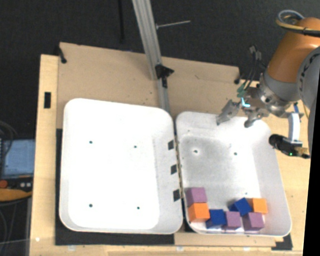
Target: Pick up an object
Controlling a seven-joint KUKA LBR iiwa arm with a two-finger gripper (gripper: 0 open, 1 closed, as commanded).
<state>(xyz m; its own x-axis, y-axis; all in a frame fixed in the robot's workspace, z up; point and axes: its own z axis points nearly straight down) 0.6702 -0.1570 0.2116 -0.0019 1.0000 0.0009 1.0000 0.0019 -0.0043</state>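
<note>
**Seven blocks wait in the right bin, gripper parted above its far edge**

From the overhead camera we see the gripper (237, 118) hanging over the far rim of the right bin (224, 159), its two fingers (225, 115) spread apart with nothing between them. The blocks cluster along the bin's near edge, well apart from the gripper: a purple block (196, 194) touching an orange block (199, 211), then a blue block (216, 218), more purple, blue and orange beside them. The left bin (114, 165) sits alongside.
</note>
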